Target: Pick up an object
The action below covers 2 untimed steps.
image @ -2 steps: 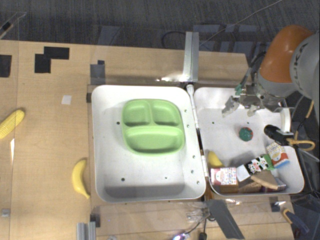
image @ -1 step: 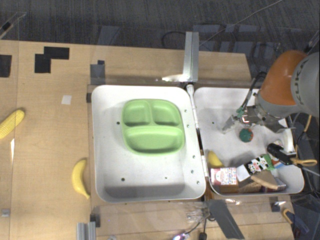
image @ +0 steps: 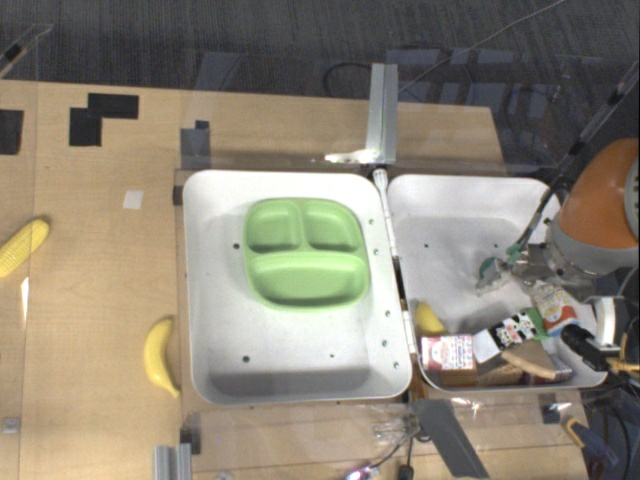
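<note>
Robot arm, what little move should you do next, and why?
Probably go down a bit toward the pile. The gripper hangs over the right bin, near bare white floor, while the things to grab, like the small pink box and the yellow piece, lie closer to the bin's front edge. So shifting toward them, then lowering, seems sensible.

Two white bins (image: 205,268) (image: 450,203) are sitting side by side on the desk (image: 90,298), one green divided plate (image: 303,251) is lying in the left bin, and one banana (image: 160,356) and one corn cob (image: 22,247) are resting on the desk.
</note>
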Each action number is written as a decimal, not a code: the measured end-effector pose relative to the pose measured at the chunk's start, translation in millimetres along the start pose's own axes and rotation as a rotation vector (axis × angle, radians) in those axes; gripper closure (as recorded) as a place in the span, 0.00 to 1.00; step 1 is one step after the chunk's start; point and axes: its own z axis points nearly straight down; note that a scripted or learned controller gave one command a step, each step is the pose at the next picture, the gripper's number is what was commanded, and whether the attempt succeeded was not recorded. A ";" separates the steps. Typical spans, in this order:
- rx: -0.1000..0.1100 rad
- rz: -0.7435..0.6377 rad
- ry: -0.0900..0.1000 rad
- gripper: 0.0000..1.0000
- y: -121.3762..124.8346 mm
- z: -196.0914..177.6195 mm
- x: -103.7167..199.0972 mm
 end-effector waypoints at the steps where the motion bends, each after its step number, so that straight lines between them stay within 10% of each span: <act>1: -0.001 0.000 0.003 0.00 53.0 1.3 48.7; 2: 0.002 0.085 0.000 0.00 13.7 0.7 -19.6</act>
